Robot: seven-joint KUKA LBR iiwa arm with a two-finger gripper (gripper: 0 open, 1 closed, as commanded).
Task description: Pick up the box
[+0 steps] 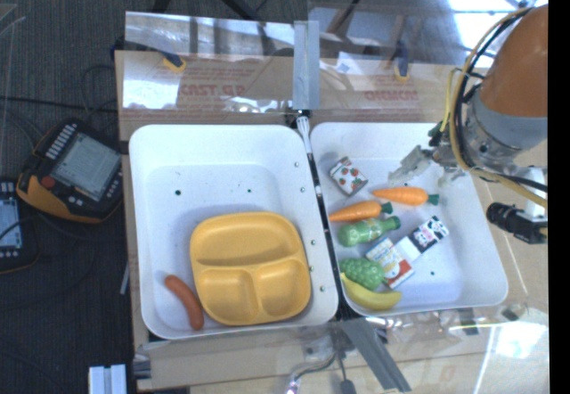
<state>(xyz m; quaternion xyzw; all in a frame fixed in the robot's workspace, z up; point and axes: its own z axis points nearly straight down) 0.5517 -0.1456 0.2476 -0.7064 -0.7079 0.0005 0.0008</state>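
Right bin [481, 290] — box [394, 259] long axis diagonal.

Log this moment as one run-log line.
stage: approach | gripper: above right bin's far edge, holding nothing seen | box: lying in right bin, untouched | left bin: yellow tray, sausage

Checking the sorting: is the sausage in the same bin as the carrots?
No. The sausage lies in the left bin beside the yellow tray, while both carrots lie in the right bin.
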